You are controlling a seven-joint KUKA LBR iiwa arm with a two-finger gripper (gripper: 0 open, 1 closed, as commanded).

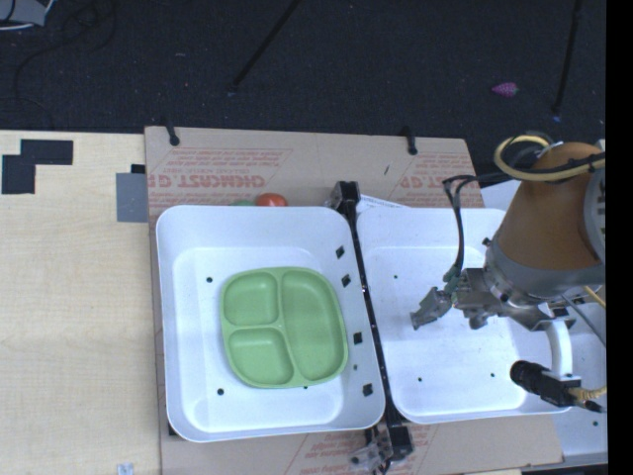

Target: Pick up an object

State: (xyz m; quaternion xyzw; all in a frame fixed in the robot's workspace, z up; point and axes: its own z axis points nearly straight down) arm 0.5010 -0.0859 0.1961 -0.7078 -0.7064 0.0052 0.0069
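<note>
Camera view: the left bin (188,265) is being occupied by a green divided plate (284,325), while the claw (432,312) is being held low over the right bin (435,255); its grip cannot be told. Reaching across is probably being called for next.

bench (79,315) | we see two white bins (183,265) side by side on cardboard sheet (297,166), beneath the fingers
</note>
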